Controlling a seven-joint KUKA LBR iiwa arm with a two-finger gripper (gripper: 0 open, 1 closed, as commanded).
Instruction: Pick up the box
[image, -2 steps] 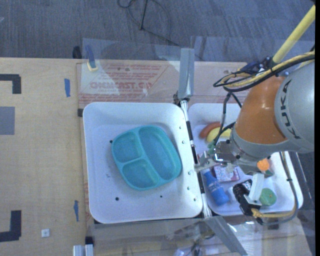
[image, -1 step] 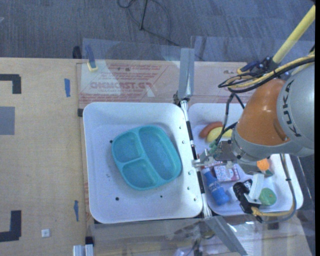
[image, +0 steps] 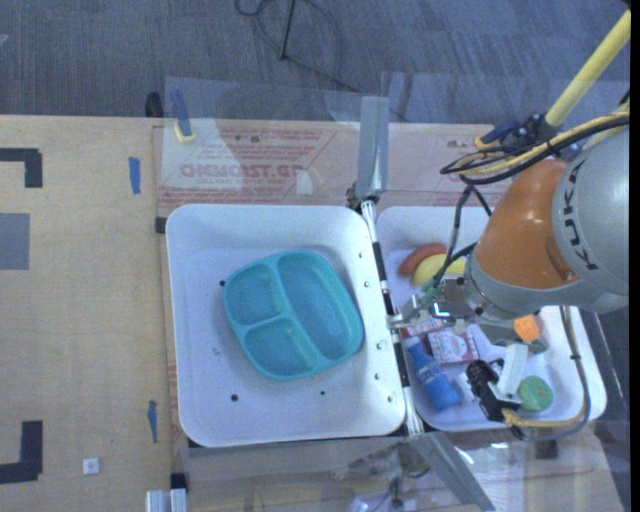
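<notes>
Wooden table (image: 80, 300) carries both bins | left bin (image: 200, 240) holds blue divided plate (image: 292, 313) | arm (image: 520, 250) over right bin (image: 592, 385) | gripper (image: 436, 309) low, I cannot tell its grip | box (image: 452, 346) mid right bin, just below gripper, beside blue bottle (image: 432, 381)

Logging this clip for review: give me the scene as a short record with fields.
left bin: blue divided plate
right bin: box, blue bottle, green round thing, yellow item, red item
box: beside the blue bottle
arm: over the right bin, wrist by the box
box held: cannot tell
</notes>
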